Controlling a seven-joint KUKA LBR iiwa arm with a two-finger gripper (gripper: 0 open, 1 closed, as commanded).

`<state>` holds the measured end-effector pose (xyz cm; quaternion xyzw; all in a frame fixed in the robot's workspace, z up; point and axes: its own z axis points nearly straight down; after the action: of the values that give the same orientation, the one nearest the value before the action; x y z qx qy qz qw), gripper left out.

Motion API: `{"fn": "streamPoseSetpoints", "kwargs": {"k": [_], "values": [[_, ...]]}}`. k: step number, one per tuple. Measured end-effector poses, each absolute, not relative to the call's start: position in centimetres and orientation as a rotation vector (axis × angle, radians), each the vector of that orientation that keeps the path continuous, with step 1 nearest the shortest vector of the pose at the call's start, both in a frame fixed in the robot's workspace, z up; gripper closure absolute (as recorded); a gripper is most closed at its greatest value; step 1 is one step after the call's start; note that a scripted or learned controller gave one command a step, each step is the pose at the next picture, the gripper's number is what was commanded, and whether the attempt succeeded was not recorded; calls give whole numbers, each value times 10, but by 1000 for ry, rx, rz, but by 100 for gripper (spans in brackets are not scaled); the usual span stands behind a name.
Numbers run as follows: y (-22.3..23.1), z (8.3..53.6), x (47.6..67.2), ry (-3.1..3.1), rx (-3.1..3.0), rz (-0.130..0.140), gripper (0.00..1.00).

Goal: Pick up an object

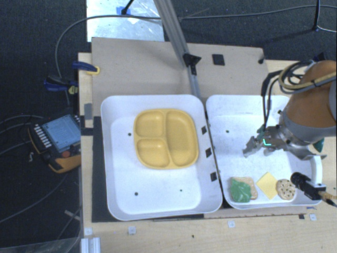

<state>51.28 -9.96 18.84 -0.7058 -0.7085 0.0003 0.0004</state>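
I have the gripper (259, 145) hanging over the middle of the right bin (231, 115), right of centre in the frame, its fingers apart and nothing between them. The things I could take lie together along that bin's lower edge, lower right of the frame: a green piece on a tan slice (242, 190), a yellow cheese slice (267, 185) just beside it, and a round cookie (285, 189) further right, near a black fitting (304, 185).

I judge all three to be light toy food, probably stiff plastic or foam, thin and lying flat. Flat is the trouble: there is little height for fingers to close on, so I would come straight down and pinch across the narrowest width. The green-topped piece looks thickest (my first choice), and I would straddle its short sides. The cheese slice looks thinnest and likely to slip away.

Room is tight. The items sit close against the lower wall, and one finger may strike that rim. The cookie is crowded by the black fitting. Above the items the bin floor is bare, so approach from that side is free. The left bin (113, 141) holds a yellow divided plate (166, 138), well apart from my work.
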Motion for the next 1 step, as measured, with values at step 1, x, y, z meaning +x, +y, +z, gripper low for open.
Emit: {"fn": "streamPoseSetpoints", "kwargs": {"k": [1], "values": [[-100, 189, 514, -2227, -2218, -1, 0]]}}
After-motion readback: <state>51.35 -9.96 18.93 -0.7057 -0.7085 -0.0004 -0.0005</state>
